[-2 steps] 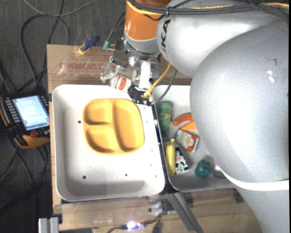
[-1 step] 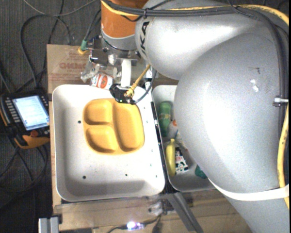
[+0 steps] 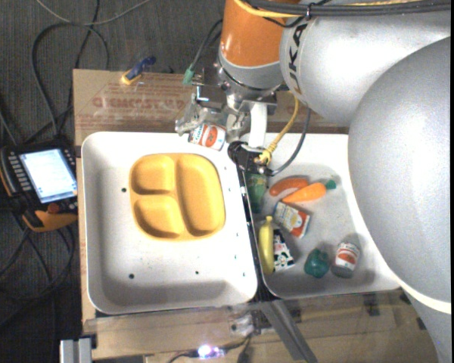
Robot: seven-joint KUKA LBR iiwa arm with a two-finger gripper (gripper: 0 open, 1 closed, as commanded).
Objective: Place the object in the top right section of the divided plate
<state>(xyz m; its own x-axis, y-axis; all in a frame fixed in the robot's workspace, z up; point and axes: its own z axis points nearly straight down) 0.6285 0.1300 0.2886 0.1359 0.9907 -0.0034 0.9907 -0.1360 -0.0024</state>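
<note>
Above the far edge of the left bin [image 3: 98, 263], the gripper [image 3: 208, 127] is hanging with a small can [image 3: 209, 135] clamped between its fingers; the can's white and orange-red label is showing just beyond the bin's rim. Below and slightly nearer, the yellow divided plate [image 3: 178, 195] is lying in the left bin, its three sections bare. Over in the right bin [image 3: 363, 274], a carrot [image 3: 309, 192], a red sausage-like piece [image 3: 287, 184], a small carton [image 3: 293, 219], a banana [image 3: 265, 245], a teal piece [image 3: 316, 263] and another small can [image 3: 347, 256] are lying scattered. On the far left, a tablet [image 3: 41, 174] is glowing beside the tabletop [image 3: 136, 104].
</note>
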